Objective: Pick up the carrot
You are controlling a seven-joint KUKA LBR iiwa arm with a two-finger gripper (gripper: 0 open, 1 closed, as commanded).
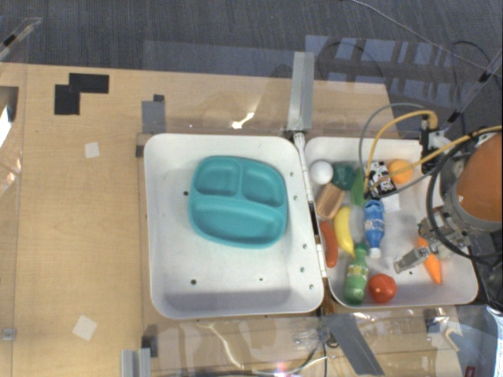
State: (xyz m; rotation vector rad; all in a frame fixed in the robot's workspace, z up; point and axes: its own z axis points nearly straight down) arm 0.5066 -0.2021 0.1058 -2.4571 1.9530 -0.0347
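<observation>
End effector [424, 256] sits at the lower right of the frame, right bin [464, 293], with the carrot [431, 265] pinched between its fingers.

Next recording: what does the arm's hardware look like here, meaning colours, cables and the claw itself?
The arm enters from the right, showing a rounded orange band. Black cables loop around the wrist, and a yellow cable arcs over the right bin. The claw is small, grey and metallic.

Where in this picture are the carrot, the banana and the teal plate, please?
carrot [433, 268]: camera view, right bin, on its orange body.
banana [343, 230]: camera view, right bin, mid-length.
teal plate [236, 225]: camera view, left bin, on its large front compartment.
</observation>
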